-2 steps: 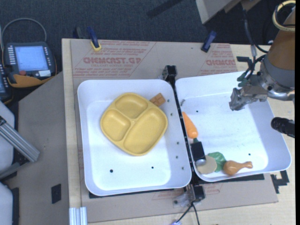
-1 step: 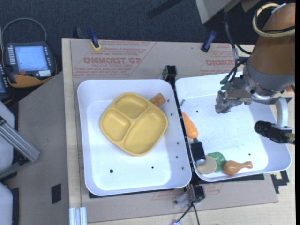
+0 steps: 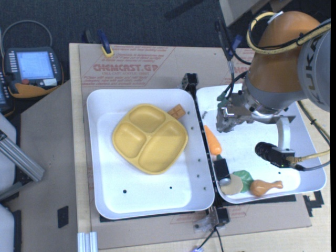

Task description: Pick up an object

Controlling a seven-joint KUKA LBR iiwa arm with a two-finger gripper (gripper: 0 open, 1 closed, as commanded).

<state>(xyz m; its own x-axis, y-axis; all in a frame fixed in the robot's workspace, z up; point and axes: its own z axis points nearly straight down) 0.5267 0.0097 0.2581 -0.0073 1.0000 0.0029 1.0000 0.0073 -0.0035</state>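
From my screen, the tool [image 3: 227, 121] hangs over the right bin [image 3: 310, 180], toward its 10 o'clock corner; I cannot tell how it is set. An orange carrot [image 3: 212, 139] lies just beside it at 7 o'clock. At the bin's 6 o'clock edge sit a green piece [image 3: 244, 176], a tan disc [image 3: 232, 185] and a drumstick [image 3: 265, 186]. The left bin [image 3: 100, 156] holds a yellow divided plate [image 3: 150, 138]. The board [image 3: 131, 62] on the bench reads "CHEMCAST GP".

We see a dark blue carpet floor [image 3: 142, 14], a cardboard sheet [image 3: 136, 62] on the bench, a lit pendant screen [image 3: 34, 67] at left.
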